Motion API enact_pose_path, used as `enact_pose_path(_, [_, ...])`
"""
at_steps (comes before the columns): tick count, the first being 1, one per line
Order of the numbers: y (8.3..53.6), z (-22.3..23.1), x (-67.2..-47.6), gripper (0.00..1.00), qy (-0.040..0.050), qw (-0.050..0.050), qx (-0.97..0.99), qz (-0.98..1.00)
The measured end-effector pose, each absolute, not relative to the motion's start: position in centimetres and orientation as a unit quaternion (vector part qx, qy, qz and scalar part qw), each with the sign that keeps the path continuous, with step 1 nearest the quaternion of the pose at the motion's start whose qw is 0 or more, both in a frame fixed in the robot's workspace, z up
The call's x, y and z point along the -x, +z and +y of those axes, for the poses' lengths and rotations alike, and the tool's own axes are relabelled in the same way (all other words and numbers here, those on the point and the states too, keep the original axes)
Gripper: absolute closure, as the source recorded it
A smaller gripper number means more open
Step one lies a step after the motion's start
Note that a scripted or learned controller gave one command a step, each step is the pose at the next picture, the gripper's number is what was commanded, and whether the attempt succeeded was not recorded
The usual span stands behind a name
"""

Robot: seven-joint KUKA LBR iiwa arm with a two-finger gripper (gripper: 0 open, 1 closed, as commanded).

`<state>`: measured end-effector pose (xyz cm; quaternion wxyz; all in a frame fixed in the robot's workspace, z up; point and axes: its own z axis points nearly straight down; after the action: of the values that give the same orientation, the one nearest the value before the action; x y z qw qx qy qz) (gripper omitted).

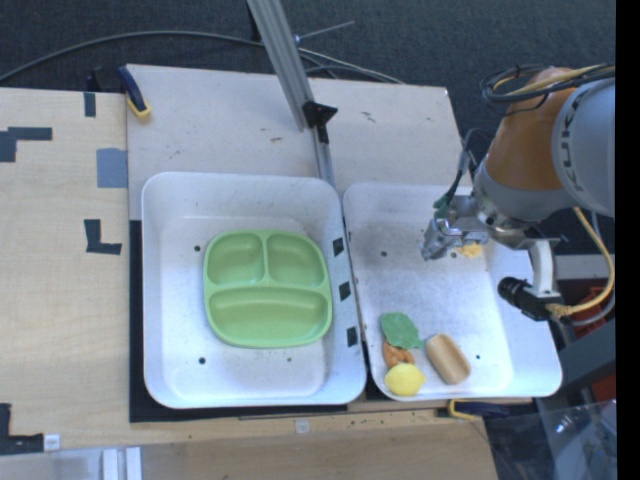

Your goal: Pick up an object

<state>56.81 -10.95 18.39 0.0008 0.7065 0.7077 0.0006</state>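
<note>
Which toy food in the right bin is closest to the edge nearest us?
The lemon. It sits lowest in the bin, against the front rim, below the green leaf and beside the bread roll.

A single fixed camera looks down from above the pale wooden bench, tilted at a slant, from a middling height that takes in both shallow white plastic bins whole, side by side. The bench's far edge and the dark floor with its cables lie along the top of the frame, its near edge along the bottom. The grey arm with the orange band enters from the right side.
</note>
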Motion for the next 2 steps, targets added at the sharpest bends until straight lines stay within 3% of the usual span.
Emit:
enact_pose_path(1, [23.7, -10.9, -56.9, 1.00, 0.0013, 0.002, -0.706, 0.708])
enact_pose_path(2, [23.9, -6.4, -58.0, 1.00, 0.0001, -0.001, -0.705, 0.709])
